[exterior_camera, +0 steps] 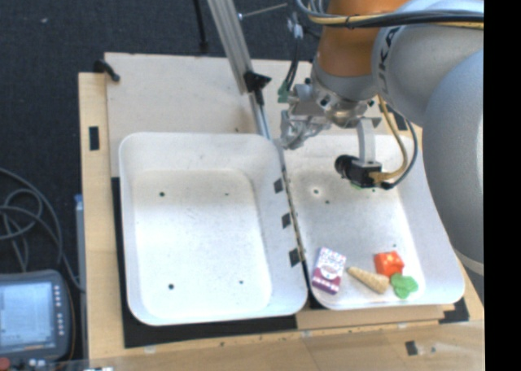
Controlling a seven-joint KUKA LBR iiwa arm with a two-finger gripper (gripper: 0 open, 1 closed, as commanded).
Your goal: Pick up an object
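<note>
Gripper (295,135) hovering over right bin's (423,198) far corner, grip state unreadable | box (328,270), cone (369,280), red block (388,263), green piece (404,285) lying clustered near front rim, awaiting pick.

Wooden bench (96,223) — two white bins (199,231), side by side

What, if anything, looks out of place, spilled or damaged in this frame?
Nothing stands out. The small purple-and-white box, cone-shaped piece, red piece and green piece lie clustered at the near edge of the right bin. The gripper hangs over that bin's far left corner, apart from them.
</note>
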